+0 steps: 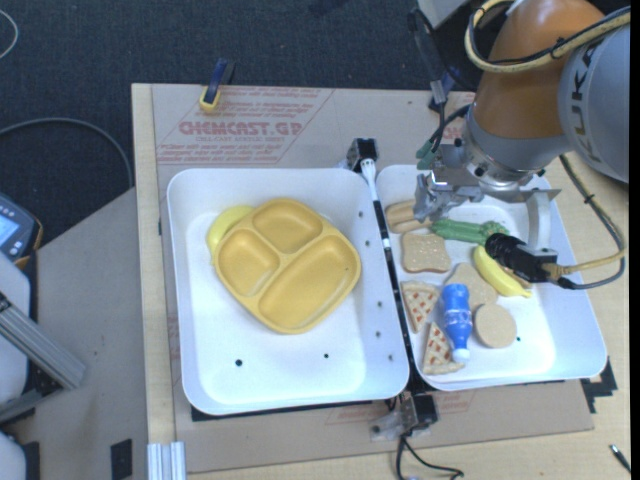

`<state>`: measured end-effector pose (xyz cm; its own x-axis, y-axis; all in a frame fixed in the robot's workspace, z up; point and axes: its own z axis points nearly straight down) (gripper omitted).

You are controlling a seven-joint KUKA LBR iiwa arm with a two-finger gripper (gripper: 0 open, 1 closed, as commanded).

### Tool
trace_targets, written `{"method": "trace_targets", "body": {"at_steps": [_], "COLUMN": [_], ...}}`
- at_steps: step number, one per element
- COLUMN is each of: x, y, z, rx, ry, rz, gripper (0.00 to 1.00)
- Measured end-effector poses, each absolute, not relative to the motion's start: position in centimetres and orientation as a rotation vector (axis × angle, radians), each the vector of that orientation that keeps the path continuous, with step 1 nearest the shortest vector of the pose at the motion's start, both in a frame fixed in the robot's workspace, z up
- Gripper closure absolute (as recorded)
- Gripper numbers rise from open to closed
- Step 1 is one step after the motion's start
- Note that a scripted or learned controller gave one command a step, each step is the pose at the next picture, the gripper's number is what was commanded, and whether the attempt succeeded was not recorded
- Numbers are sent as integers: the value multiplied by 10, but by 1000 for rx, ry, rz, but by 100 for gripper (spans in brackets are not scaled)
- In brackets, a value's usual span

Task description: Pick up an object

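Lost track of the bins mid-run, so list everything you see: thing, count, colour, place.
Bins: 2, white, side by side on bench.
Divided tray: 1, yellow, left bin.
Bread slice: 1, tan, right bin.
Pizza slices: 2, red-tan, right bin front.
Bottle: 1, blue, beside pizza.
Banana: 1, yellow, right bin.
Green vegetable: 1, green, right bin.
Round cookie: 1, tan, right bin.
Clamp: 1, blue-yellow, board's far edge.
Gripper: 1, grey, over right bin's back.
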<state>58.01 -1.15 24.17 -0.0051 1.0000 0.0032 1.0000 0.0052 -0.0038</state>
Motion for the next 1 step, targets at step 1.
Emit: {"method": "trace_targets", "body": {"at_steps": [1], "x": [553], "y": [34], "z": [220], "rx": [-2211], "ry": [-2222], "rz": [4], "gripper": [100]}}
